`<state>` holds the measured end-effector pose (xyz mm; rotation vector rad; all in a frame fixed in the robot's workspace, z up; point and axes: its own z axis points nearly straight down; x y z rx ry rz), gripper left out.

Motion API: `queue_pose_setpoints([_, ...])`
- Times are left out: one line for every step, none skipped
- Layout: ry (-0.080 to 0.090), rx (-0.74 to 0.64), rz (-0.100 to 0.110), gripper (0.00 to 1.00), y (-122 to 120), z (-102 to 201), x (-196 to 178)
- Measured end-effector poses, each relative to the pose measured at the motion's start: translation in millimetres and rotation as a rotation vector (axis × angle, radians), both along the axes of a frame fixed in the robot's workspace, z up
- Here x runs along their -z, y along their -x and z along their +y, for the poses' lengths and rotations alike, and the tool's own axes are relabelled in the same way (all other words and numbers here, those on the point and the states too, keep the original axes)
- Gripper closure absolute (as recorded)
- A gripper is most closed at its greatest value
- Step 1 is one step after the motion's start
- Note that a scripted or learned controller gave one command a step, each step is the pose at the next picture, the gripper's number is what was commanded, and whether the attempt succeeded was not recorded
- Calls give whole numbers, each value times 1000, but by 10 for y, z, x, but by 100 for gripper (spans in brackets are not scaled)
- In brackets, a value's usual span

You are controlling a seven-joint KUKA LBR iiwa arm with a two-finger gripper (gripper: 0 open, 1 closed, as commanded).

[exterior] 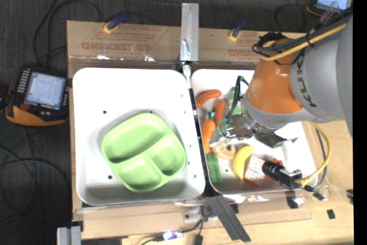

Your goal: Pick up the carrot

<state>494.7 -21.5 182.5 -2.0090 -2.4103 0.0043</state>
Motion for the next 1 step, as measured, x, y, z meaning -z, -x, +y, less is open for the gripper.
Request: queue_pose_setpoints([0, 13, 1, 100, 123, 476, -54])
